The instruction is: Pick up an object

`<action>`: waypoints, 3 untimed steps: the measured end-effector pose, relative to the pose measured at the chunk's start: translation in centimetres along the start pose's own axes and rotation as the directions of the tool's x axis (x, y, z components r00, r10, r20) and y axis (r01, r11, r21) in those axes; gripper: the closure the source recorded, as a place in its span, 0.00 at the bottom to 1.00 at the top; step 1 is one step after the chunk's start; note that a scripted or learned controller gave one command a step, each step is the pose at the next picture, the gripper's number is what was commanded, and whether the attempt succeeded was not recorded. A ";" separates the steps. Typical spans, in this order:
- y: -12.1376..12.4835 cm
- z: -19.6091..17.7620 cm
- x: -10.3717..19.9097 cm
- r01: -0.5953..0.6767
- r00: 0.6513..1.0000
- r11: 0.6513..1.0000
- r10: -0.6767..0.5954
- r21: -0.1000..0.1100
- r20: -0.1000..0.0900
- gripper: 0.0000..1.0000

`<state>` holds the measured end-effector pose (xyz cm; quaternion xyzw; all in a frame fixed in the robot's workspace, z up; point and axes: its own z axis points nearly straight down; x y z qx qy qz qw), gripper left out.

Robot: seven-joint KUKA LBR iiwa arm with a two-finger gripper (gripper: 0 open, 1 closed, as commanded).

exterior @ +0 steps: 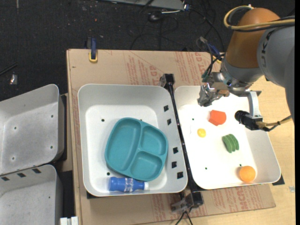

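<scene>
Blue bottle [127, 184] lies flat, lengthwise along left bin's [89, 125] near wall.

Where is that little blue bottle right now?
The blue bottle lies on its side in the left bin, along the near wall, just below the teal divided plate.

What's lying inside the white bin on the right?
In the right bin: a red block, a small yellow piece, a green piece and an orange ball. The arm covers its far corner.
</scene>
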<state>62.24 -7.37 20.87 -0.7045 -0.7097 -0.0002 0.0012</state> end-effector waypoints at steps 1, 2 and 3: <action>-1.7 -0.7 6.2 0.001 1.000 1.000 -0.001 0.000 0.000 1.00; -2.2 -1.3 10.8 0.000 1.000 1.000 0.000 -0.001 0.000 1.00; -3.4 -0.8 15.4 0.000 1.000 1.000 0.000 0.001 0.001 1.00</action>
